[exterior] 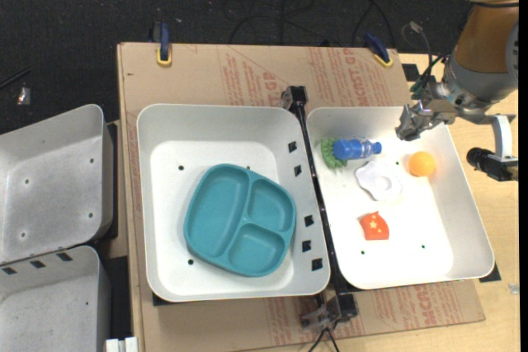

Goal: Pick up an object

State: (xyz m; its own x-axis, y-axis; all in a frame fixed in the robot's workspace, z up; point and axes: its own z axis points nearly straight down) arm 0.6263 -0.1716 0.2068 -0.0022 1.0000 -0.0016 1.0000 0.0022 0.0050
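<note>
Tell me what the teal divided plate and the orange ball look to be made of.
Teal plate: likely moulded plastic, matte; uniform colour, soft rounded compartment ridges, no glare. Orange ball: smooth, evenly coloured, probably plastic or rubber; too small to tell which. It lies near the gripper in the right bin.

You've got two white bins on the desk: the left bin [157, 144] carries one teal divided plate [239, 220], and the right bin [462, 235] carries four small things. Count them off: one blue bottle [356, 148] with a green brush [334, 154] at its end, one orange ball [421, 164], one white piece [378, 180], one red-orange block [374, 226]. Two blue clamps [164, 45] on the board's far edge.
</note>
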